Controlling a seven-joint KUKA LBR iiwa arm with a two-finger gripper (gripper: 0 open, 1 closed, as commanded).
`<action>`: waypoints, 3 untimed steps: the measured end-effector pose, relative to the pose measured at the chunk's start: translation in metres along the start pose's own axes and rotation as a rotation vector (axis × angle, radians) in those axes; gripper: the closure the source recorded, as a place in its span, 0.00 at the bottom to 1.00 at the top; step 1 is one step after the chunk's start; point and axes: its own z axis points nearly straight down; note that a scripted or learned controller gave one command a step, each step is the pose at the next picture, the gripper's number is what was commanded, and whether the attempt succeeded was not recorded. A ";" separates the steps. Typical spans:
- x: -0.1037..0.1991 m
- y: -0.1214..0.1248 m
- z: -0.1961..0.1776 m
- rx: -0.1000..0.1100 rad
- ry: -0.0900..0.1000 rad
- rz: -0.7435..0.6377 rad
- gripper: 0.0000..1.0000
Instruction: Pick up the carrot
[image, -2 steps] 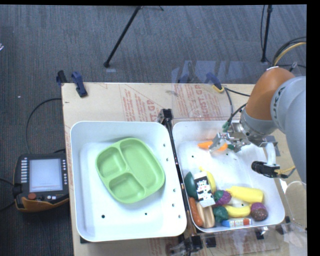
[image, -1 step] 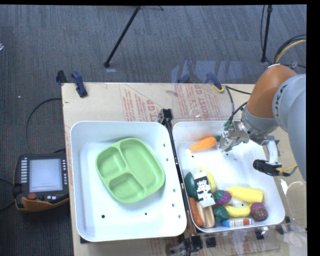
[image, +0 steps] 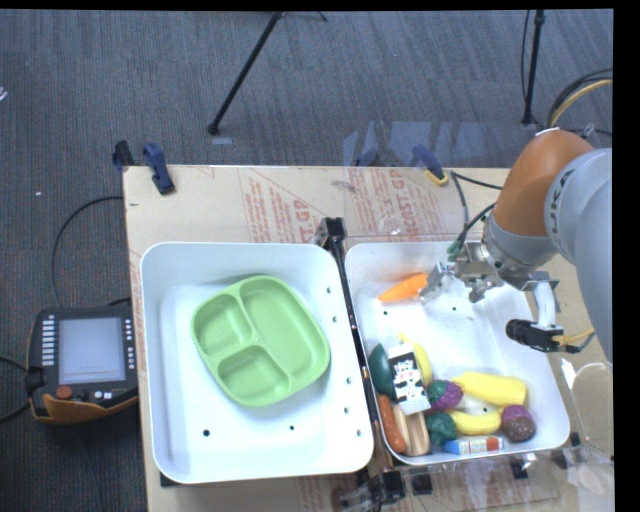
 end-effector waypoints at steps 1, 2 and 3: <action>0.087 -0.003 0.011 0.005 0.003 0.189 0.00; 0.087 -0.004 0.002 0.011 0.003 0.186 1.00; 0.075 -0.060 0.011 0.006 0.000 0.195 1.00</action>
